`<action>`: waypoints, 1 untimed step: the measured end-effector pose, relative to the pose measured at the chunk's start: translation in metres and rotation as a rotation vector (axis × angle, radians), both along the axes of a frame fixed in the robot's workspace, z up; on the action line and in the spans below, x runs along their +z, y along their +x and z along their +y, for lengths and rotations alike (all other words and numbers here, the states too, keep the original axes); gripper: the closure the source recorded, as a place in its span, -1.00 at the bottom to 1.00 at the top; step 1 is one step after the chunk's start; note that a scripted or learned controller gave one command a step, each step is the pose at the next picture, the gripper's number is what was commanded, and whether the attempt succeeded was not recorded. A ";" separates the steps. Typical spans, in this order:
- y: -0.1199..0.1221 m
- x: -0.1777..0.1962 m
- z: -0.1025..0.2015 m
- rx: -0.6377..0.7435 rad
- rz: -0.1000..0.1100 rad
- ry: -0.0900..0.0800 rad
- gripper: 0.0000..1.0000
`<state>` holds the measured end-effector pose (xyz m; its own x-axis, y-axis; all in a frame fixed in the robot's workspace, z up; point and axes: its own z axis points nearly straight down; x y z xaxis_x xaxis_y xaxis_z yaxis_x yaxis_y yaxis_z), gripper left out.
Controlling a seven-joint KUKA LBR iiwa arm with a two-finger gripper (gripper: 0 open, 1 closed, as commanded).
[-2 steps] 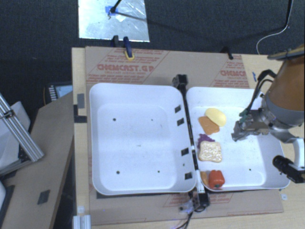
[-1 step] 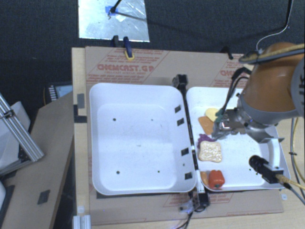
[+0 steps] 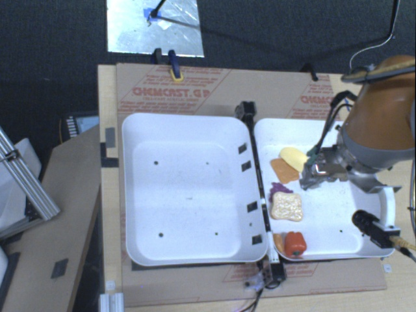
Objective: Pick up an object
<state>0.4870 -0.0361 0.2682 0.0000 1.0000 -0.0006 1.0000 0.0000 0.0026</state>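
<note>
Cardboard (image 3: 214, 86) under bins (image 3: 188, 125) printed "CHEMCAST GP", reversed.

White bins (image 3: 188, 194), red pepper (image 3: 296, 242), (speckled) tan cracker (image 3: 286, 207)

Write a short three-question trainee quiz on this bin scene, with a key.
1. True or false: the red item lies in the left bin.
2. Which item lies nearest the end effector: A the yellow piece, B the red item, C the blue clamp?
3. Fill in: the beige cracker-like square sits just below a ____ scrap.

Key: 1 false, it is in the right bin. 2 A. 3 purple.
</note>
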 end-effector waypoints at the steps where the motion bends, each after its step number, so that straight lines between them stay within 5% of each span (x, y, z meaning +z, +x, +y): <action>1: 0.004 0.042 0.047 0.008 -0.002 0.002 1.00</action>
<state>0.4911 0.0108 0.3100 -0.0085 1.0000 0.0014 1.0000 0.0085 0.0051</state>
